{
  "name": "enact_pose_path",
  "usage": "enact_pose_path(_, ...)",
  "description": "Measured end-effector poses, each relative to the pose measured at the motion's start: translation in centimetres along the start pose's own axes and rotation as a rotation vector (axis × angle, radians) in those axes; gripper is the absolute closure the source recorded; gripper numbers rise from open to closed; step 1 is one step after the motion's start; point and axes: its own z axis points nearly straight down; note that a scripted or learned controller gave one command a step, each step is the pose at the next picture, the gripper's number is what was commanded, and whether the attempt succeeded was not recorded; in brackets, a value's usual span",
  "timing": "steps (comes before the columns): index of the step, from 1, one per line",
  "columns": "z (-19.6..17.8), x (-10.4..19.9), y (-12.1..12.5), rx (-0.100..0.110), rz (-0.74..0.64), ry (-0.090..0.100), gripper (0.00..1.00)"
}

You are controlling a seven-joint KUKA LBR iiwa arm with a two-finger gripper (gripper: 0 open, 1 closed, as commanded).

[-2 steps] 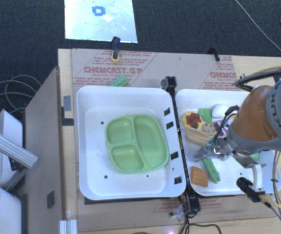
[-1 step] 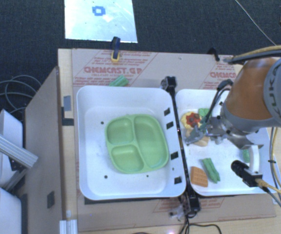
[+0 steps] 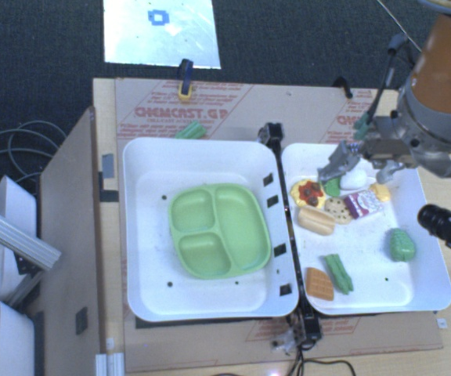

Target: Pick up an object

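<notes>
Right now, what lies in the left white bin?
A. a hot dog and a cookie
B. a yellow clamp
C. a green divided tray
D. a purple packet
C: the green divided tray sits alone in the left bin, while the small food items such as the hot dog lie in the right bin, where the tool hovers.

the tabletop (image 3: 210, 104) is a tan board printed with red lettering, resting on dark carpet (image 3: 37, 45). a reflective square sheet (image 3: 160, 22) lies on the carpet beyond it. grey cables (image 3: 6, 151) coil at left, near a metal rail (image 3: 16, 237). lighting is even.
</notes>
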Motion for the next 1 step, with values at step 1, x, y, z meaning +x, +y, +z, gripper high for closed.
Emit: enact_pose_path(1,-0.21,-0.2,0.02,0.013,0.0,-0.004,1.0)
